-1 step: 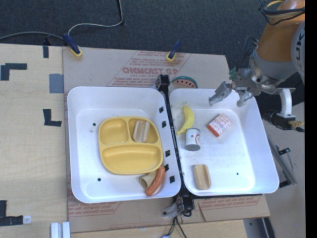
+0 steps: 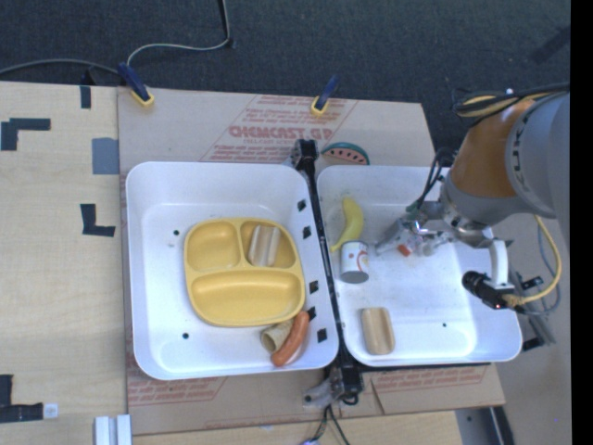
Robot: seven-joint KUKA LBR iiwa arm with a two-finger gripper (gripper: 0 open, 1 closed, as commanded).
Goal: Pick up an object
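I take the black divider [image 2: 315, 239] between the two bins as my landmark. Nearest the camera, in the right bin [image 2: 482, 346] just right of the divider's near end, I see a small tan bread-like block [image 2: 376, 330], roughly rectangular, its long axis running near to far. Left of the divider's near end, in the left bin [image 2: 148, 276], a glossy reddish sausage [image 2: 292, 337] lies on a slant, its upper end pointing toward the divider, with a pale tan piece [image 2: 271, 338] touching its left side. Farther left sits a smooth yellow compartment plate [image 2: 243, 272] with rounded corners; a small tan roll [image 2: 265, 244] rests in its far right compartment. Just right of the divider's middle I see a small grey-and-white cylinder [image 2: 353, 260], apparently lying tilted. Touching its far side is a curved yellow banana [image 2: 351, 221], matt and plastic-looking, its long axis running near to far. Well right of the divider, the gripper [image 2: 405, 236] of the grey and orange arm [image 2: 505, 160] hangs low over the right bin, near the cylinder; I cannot tell whether it is released or clenched. Beyond the bins lies printed brown cardboard [image 2: 269, 128].
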